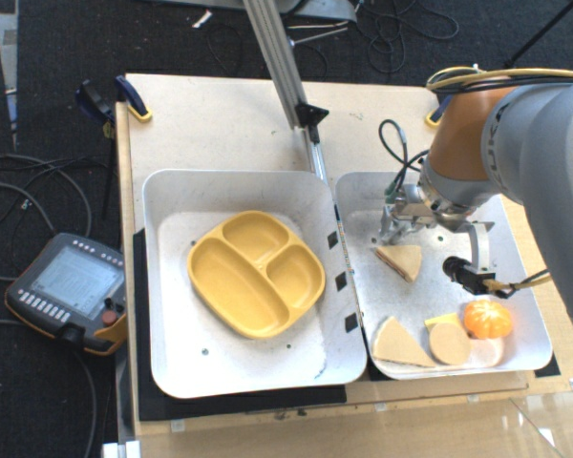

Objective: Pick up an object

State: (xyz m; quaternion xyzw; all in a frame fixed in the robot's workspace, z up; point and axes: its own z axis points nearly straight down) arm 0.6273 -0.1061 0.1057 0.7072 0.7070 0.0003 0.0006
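Centre the pincer [398, 225], finger state unclear, squarely over the sandwich wedge [402, 260] at right-centre before descending.

The arm [516, 132] runs off the right edge. Its wrist hides part of the right bin [363, 194], and the gripper [398, 229] perhaps touches the sandwich wedge [402, 260]; contact is unclear.

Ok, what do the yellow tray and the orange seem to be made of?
The yellow tray looks like moulded plastic: one even colour, rounded dividers, soft sheen. The orange has a glossy, segmented surface, so probably a plastic toy fruit, though real fruit cannot be ruled out from this view.
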